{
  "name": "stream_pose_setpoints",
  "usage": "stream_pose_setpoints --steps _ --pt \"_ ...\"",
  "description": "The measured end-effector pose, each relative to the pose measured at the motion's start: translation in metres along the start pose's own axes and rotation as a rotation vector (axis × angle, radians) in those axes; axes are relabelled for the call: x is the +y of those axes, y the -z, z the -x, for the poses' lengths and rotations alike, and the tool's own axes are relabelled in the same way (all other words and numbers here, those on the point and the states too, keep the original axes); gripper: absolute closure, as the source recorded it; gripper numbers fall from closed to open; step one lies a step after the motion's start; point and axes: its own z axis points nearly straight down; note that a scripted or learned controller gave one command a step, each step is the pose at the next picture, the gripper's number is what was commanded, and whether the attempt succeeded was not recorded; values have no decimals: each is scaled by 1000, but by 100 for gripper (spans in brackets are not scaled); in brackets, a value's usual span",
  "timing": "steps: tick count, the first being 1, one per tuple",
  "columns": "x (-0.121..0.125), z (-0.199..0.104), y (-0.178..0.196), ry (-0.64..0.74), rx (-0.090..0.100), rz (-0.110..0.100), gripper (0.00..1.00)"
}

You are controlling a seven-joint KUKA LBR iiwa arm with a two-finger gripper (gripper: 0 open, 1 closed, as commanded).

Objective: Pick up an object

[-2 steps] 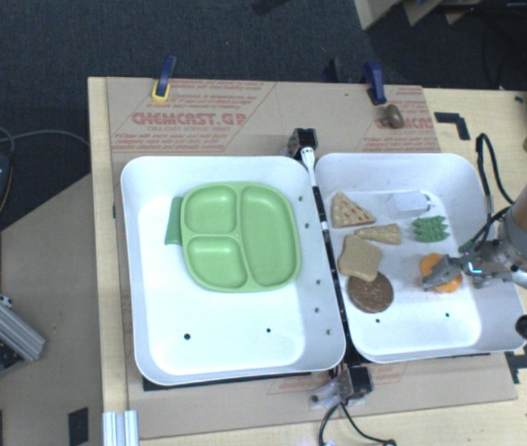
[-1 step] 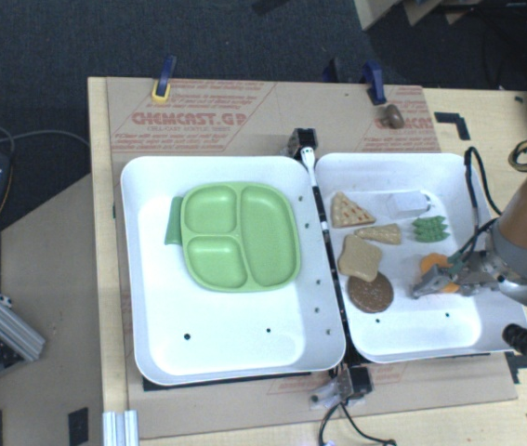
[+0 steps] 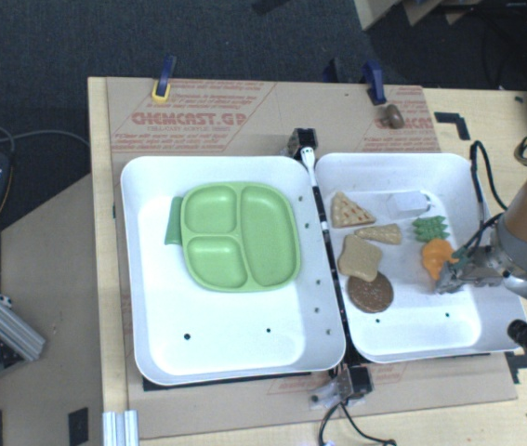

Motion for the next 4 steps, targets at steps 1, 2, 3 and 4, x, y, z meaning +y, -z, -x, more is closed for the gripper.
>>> stream_pose_setpoints --steps 1,2,3,4 --pt "-1 3 63 2 -3 7 100" --pt "-8 5 111 2 -3 6 100" --pt "-7 6 131 3 -2 4 100" --pt "-1 -48 139 8 3 1 100"
